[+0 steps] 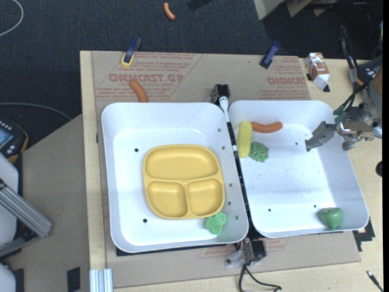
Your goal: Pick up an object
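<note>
We are seeing the tool [318, 140] hovering over the right bin [304, 187], its state unclear. A yellow corn cob [244, 139] is lying upright beside broccoli [259, 152] and an orange hot dog [266, 126].

I'm looking down on a robotics lab test bench, not a kitchen. Two white bins [340, 181] sit on a cardboard sheet [182, 72] held at its far edge by clamps [129, 52], over dark carpet [73, 17]. The food is plastic play stuff: a toy corn cob [244, 139], a sausage [266, 126], and a yellow divided tray [182, 181]. Loose cables [255, 278] trail off the near edge, and aluminium framing [24, 212] stands at left.
</note>
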Tool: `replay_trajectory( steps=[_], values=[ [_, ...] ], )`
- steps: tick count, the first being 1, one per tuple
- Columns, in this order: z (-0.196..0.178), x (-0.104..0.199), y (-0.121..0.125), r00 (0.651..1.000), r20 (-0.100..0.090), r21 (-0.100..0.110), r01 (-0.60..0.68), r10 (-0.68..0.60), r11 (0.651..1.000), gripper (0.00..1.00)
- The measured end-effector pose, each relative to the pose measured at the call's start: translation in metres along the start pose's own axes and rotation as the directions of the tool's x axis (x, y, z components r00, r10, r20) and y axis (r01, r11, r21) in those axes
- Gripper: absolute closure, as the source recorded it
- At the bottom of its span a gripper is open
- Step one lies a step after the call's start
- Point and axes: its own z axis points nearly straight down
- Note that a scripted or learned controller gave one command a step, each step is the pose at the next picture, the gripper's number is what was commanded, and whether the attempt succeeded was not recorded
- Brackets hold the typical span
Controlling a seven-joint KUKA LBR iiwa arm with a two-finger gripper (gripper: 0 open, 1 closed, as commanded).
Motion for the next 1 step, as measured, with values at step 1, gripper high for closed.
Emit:
replay_trajectory(
  steps=[1],
  values=[
    [-0.0069,0.0004,0.0022,1.0,0.003,-0.013,0.004,-0.003,1.0,0.0]
  ],
)
